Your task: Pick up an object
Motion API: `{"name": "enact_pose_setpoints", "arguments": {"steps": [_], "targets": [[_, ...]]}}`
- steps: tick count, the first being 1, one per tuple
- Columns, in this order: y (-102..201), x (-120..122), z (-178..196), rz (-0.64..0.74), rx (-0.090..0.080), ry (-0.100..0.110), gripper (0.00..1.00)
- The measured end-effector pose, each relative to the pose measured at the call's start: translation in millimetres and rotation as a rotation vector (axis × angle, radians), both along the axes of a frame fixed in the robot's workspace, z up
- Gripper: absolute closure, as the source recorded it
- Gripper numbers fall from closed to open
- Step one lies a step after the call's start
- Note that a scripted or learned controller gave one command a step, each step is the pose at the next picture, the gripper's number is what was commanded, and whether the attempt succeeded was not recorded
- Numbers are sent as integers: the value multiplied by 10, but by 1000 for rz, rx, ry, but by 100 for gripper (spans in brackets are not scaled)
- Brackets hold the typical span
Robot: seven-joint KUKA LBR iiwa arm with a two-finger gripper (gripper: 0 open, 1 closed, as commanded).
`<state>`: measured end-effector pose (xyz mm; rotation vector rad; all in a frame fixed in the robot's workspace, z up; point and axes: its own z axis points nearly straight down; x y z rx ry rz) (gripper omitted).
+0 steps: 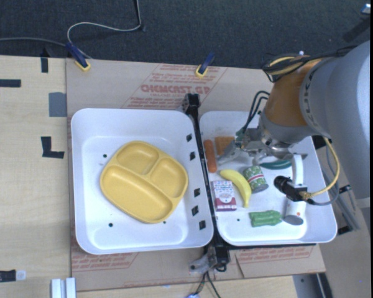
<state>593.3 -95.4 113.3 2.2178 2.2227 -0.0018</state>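
Brown cardboard [168, 89] covers the wooden bench [18, 166] under both bins. The right bin [317, 228] holds a banana [236, 184], carton [224, 195] and can [256, 179]. The gripper [252, 146] hovers above; its grip is unreadable. Dark carpet [205, 11] lies beyond.

red "chemcast gp" print, upside down, on the cardboard sheet [174, 85]

Left bin [87, 166]: white, holding a yellow divided plate [144, 180]. Right bin [320, 225]: white. Contents: yellow banana [237, 184]; small carton [224, 195], red and white; can [256, 179] with green label; green object [265, 218]; orange stick [209, 156]. Arm [336, 98]: grey, orange band. Worktop [25, 185]: pale wood with black marks; brown cardboard [168, 89] printed in red.
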Motion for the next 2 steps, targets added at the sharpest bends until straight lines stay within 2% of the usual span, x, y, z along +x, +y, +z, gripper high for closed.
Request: {"name": "enact_pose_setpoints", "arguments": {"steps": [1, 2], "targets": [[-39, -400, -279, -2, 2, 0, 0], [-43, -394, -182, -1, 1, -2, 100]]}}
